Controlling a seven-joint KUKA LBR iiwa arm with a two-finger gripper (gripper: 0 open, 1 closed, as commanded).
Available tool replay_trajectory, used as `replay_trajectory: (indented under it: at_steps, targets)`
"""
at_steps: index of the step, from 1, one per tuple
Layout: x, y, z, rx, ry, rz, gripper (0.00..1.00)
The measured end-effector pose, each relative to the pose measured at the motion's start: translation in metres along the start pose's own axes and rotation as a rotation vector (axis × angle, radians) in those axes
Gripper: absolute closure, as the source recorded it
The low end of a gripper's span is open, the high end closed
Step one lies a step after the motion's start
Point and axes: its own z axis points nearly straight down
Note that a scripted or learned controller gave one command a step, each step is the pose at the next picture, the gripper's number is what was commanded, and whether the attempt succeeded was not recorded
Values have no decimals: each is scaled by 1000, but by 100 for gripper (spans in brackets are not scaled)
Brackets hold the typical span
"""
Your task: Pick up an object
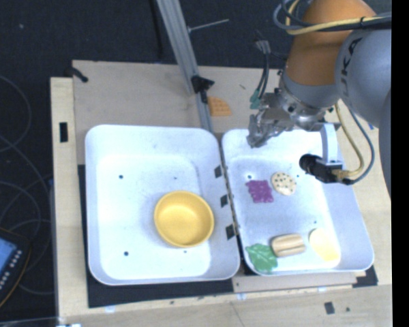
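Observation:
The right bin (341, 203) holds a purple piece (260, 191), a speckled cookie (283, 183), a tan bread roll (288, 244), a green leafy piece (260, 256) and a pale yellow piece (323, 243). My gripper (257, 136) hangs over the bin's far left corner, well above and behind the purple piece. Nothing shows between its fingers. The grey arm with its orange band (324, 39) reaches in from the upper right.
A yellow bowl (183, 218) sits in the left bin (116, 176). A slanted metal rail (179, 43) rises behind the bins, ending near the divider. A small orange waffle piece (219, 106) lies on the bench behind the bins.

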Motion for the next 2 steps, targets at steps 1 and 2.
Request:
replay_trajectory:
  at_steps: [1,2]
  targets:
    - [48,12,-1,0,-1,0,100]
    - [90,14,3,0,-2,2,100]
